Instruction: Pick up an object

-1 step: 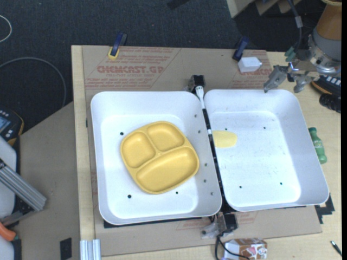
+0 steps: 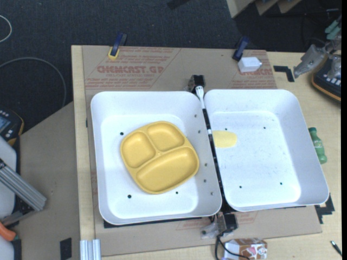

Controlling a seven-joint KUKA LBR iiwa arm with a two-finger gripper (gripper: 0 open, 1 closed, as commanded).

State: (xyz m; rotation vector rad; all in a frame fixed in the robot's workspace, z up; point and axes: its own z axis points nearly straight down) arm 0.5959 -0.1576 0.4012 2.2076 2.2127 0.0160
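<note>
A yellow divided plate point(image 2: 159, 156) with three compartments lies flat in the middle of the left bin point(image 2: 103, 145). A small flat pale-yellow piece point(image 2: 224, 139) rests in the right bin point(image 2: 287, 145), close to its left wall. A grey metal part at the far upper right, beyond the bins' back corner, looks like my gripper point(image 2: 311, 59). It is well away from both objects and nothing shows in it.
A green object point(image 2: 318, 144) lies just outside the right bin's right rim. A white block point(image 2: 249, 64) and two blue clamps point(image 2: 116, 45) sit on the brown board behind the bins. Cables and a small box lie at the front edge.
</note>
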